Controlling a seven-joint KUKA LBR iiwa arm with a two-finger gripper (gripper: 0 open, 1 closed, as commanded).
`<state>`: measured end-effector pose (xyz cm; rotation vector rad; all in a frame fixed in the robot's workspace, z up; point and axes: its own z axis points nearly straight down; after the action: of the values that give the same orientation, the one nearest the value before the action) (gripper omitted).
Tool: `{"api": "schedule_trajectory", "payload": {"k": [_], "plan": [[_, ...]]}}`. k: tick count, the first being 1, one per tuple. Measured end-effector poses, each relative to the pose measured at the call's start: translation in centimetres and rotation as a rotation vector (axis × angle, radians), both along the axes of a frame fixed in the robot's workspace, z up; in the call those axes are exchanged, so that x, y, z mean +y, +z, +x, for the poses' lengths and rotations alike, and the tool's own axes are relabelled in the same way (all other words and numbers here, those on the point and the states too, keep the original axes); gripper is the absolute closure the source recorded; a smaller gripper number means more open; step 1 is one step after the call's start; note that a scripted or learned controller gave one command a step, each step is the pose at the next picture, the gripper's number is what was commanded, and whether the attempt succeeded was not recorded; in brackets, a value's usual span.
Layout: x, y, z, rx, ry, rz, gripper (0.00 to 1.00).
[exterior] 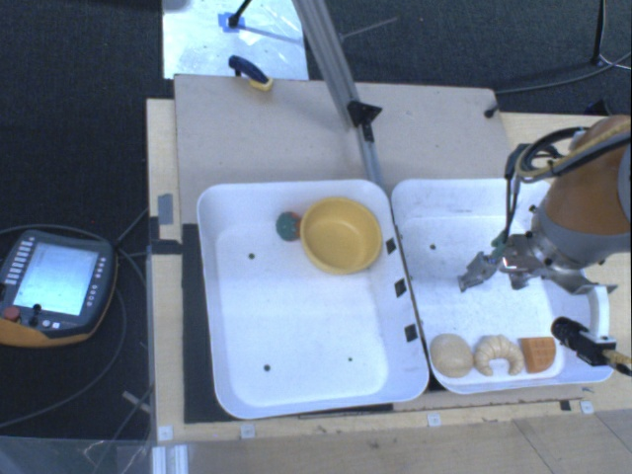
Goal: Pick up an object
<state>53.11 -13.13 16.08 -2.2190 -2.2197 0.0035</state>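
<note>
Camera view, looking down: gripper (474, 275) hovering in right bin (434, 200), grip state impossible to tell, nothing visibly held. Croissant (499, 354), bread roll (452, 355), orange block (538, 354) lined up at five o'clock, awaiting pickup.

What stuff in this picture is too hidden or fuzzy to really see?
- The hand over the right bin: small and blurred in the camera view, so its grip cannot be judged.
- The small green thing in the left bin: partly tucked behind the yellow bowl, too small to name.
- The arm: cut off by the right edge.
- The orange block by the croissant: too blurry to identify.
</note>
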Motion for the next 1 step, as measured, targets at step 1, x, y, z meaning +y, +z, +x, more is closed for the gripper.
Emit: {"api": "schedule_trajectory", "payload": {"k": [1], "plan": [[0.51, -4.33, 0.26, -0.001, 0.000, 0.000, 0.00]]}}
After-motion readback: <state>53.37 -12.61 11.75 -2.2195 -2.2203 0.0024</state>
